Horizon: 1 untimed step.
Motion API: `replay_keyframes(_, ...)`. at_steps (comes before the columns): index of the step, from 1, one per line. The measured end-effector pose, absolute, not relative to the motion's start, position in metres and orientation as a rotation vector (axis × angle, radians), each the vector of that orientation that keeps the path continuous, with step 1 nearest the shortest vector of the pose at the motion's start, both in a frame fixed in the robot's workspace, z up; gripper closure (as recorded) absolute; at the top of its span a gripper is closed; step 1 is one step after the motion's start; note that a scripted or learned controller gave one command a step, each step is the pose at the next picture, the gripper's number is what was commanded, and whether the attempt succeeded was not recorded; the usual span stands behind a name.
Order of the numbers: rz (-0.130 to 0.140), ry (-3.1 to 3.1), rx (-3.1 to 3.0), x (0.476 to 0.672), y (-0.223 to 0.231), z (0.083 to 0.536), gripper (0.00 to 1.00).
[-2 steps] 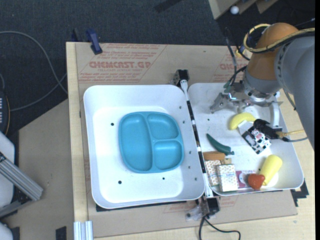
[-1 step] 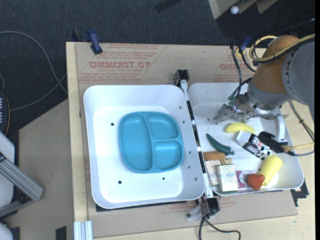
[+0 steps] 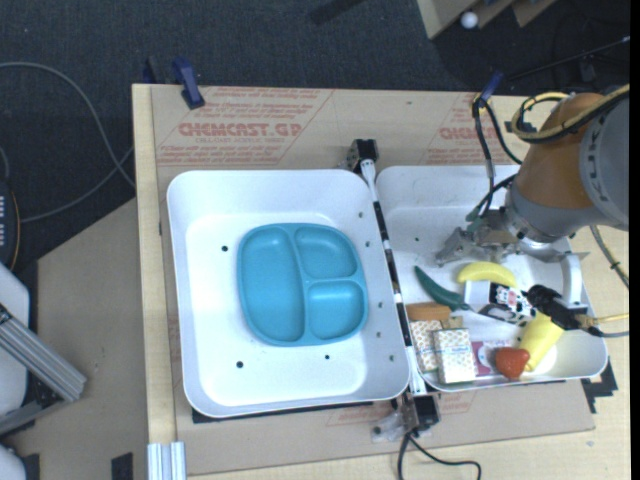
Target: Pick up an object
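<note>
Gripper (image 3: 470, 240) hovers just above — banana (image 3: 487, 272) beneath, untouched.

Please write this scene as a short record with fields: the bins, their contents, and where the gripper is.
left bin: holds a blue divided plate
right bin: objects crowded at its near end
contents seen: banana, green object, red object, small boxes
gripper: over the right bin, above the banana; nothing seen between its fingers
arm: enters from the right

A dark carpeted floor (image 3: 70, 18) surrounds the wooden bench (image 3: 300, 128), cables (image 3: 60, 118) trailing across it.
</note>
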<state>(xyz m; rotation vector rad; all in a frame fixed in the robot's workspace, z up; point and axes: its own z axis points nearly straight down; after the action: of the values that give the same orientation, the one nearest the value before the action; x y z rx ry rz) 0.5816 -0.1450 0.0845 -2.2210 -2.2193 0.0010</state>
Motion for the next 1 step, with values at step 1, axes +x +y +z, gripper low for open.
replay_keyframes(1,-0.002,-2.224,-2.222,0.6671,-0.1261,0.1144,0.0)
